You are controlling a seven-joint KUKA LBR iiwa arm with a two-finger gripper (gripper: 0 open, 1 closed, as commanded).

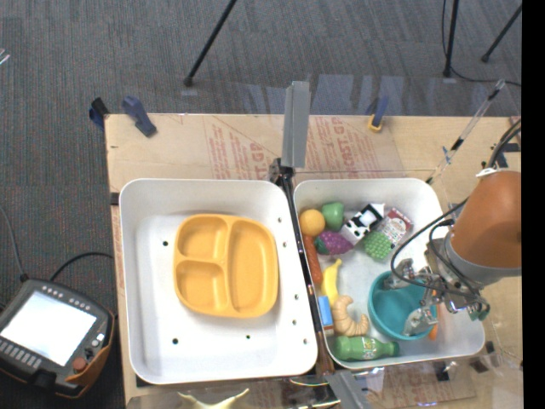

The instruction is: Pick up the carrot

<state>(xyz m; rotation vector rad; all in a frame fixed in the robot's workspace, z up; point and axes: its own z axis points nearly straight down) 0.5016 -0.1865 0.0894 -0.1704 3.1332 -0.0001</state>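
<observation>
**Cross the bin before you reach for the carrot**

The carrot [313,262] lies along the left wall of the right bin [400,184], a slim orange-red piece pointing towards you, just below the orange [312,221] and beside the purple grapes [334,243]. The banana [330,278] sits close against its right side, and the blue block [324,309] lies near its lower end.

Your gripper [423,313] hangs at the far side of the same bin, over the teal bowl [393,309], well apart from the carrot. I cannot tell how the jaws stand; the wrist hardware hides them, and nothing shows between them.

To do this step well, you likely need to lift clear of the bowl rim first, then travel left across the bin. Turn the wrist so the jaws close across the carrot's narrow width, not along its length. The bin wall on one side and the banana on the other leave little room, so aim for the middle of the carrot, where the gap looks widest, and descend straight down. A slanted approach risks nudging the banana or catching the wall.
</observation>
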